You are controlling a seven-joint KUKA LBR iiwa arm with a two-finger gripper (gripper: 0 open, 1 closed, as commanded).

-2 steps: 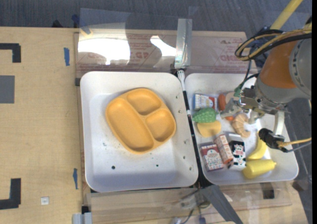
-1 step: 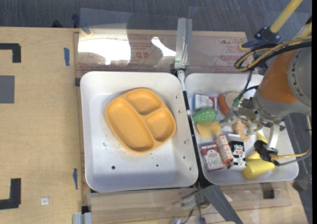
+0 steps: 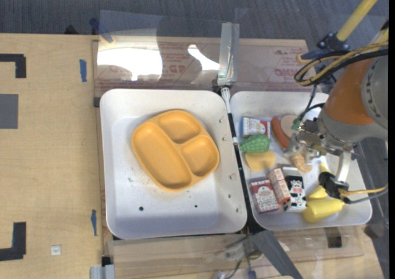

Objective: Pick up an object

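Because the task names no particular object, the yellow toy at the right bin's near edge is judged a fair candidate: light, stiff plastic, likely slippery; take it across its narrow middle. Long axis runs left-right, slightly tilted. Farther back, the small cartons, then the gripper low over a pale piece; finger state cannot be told.

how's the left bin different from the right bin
The left bin holds one large orange divided plate; the right bin holds many small toy items, such as a green piece and a yellow piece. The arm's gripper is over the right bin, not the left bin. Both are shallow, white and sit side by side.
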